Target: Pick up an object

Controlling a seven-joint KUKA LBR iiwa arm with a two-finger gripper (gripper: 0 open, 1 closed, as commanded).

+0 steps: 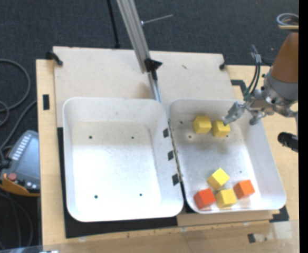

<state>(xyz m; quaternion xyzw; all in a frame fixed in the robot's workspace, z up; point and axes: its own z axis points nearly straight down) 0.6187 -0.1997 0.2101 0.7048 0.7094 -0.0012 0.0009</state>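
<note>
Pincer (232, 115) reaching into right bin (259, 157), tips at a yellow block (221, 129) (grip state impossible to tell), second yellow block (202, 124) just beside, more blocks near front edge.

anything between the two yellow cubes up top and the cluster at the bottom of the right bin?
No. In the camera view, the bin floor is bare between the upper yellow cubes and the lower cluster.
</note>
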